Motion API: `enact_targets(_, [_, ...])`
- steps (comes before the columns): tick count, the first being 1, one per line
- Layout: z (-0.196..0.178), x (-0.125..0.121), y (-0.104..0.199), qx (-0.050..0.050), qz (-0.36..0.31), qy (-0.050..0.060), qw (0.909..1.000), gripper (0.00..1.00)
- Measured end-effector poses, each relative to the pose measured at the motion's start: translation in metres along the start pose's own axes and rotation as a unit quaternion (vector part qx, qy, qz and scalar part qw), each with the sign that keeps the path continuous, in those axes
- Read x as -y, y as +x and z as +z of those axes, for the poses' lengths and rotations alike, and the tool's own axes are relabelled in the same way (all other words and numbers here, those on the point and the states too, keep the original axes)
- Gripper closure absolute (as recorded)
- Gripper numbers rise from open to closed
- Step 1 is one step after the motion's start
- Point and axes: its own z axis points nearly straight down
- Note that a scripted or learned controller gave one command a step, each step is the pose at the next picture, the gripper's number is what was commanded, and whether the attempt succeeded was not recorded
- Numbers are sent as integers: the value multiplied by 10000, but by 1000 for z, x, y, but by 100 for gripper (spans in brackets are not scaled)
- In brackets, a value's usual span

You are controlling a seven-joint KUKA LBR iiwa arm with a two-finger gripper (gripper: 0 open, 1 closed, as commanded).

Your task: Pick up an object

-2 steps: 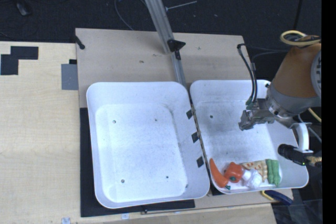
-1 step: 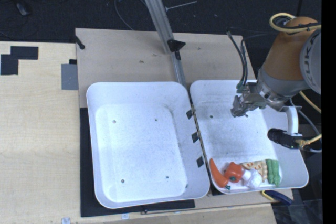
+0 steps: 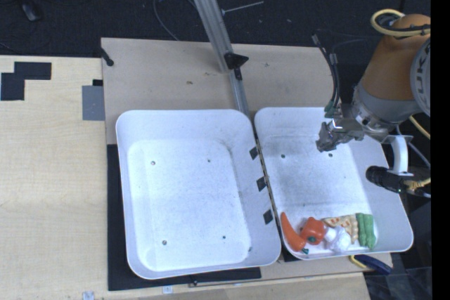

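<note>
While the grey two-finger gripper hangs over the right white plastic bin (grip state unclear), small toys crowd the near edge; approaching one outlying piece looks wisest.

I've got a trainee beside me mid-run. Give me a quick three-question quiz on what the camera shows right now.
1. True or false: the objects lie bunched at the near edge of the right bin.
2. Multiple choice: the tool hangs over
A. the left bin
B. the far part of the right bin
C. the bare bench top
3. Fill in: the long thing at the right end of the pile, the green object, lies beside a ____ one.

Key
1. True: the orange curved piece, red piece, white piece and green object all sit there.
2. B, well away from the pile.
3. White.
</note>
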Motion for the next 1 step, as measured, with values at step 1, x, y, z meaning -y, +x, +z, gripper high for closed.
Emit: enact_targets(1, [17, 17, 15, -2, -617, 8, 9981, 100])
